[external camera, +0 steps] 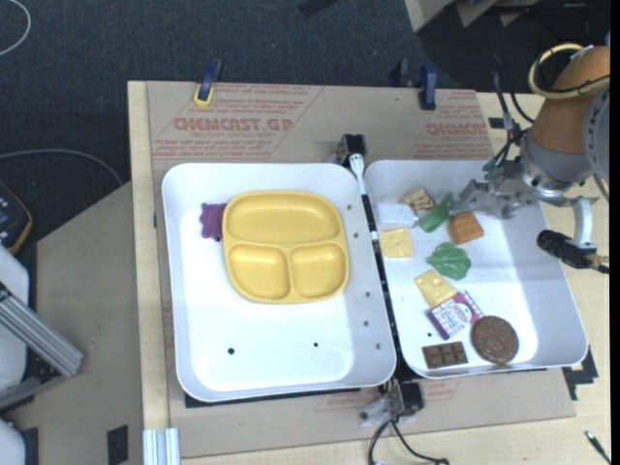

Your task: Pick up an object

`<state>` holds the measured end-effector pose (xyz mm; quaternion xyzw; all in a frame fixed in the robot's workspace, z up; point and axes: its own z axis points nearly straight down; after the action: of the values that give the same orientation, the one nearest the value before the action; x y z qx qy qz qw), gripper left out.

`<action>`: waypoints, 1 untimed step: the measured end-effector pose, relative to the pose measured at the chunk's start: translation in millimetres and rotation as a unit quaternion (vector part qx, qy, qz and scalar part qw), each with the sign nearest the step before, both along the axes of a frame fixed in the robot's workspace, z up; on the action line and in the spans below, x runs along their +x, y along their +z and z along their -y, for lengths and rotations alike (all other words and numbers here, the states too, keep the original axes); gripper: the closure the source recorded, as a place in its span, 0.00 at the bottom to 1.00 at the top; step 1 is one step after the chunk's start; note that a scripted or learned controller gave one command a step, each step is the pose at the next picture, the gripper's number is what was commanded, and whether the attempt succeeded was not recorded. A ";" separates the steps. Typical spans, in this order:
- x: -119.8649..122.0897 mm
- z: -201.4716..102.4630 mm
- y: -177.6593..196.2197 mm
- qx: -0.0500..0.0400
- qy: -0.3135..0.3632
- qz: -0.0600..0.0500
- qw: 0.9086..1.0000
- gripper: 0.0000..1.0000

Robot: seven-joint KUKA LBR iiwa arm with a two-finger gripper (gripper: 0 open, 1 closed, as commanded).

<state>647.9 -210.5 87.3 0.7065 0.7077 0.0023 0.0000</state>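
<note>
The right bin [552, 303] holds several toy foods. A tan cracker [418, 200], a green pickle [434, 215] and an orange-brown block [466, 228] lie near its far side. Two yellow cheese pieces [396, 243] [435, 287], a green leaf [449, 259], a purple wrapper [453, 314], a round brown cookie [495, 339] and a chocolate bar [445, 356] lie nearer the front. My gripper [481, 195] hangs low over the bin's far side, just above and right of the orange-brown block, close to the pickle. Nothing shows as held.
The left bin [194, 337] carries a yellow divided plate [286, 245] with a purple piece [211, 219] at its left edge. The arm [567, 134] enters from the right over the bin's far corner. Clamps [204, 90] [427, 85] sit on the board's far edge.
</note>
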 end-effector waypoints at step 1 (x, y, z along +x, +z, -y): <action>-0.6 0.0 9.8 -0.002 0.001 0.000 1.000 1.00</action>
<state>647.3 -210.4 97.1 0.7057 0.7085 0.0009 0.0010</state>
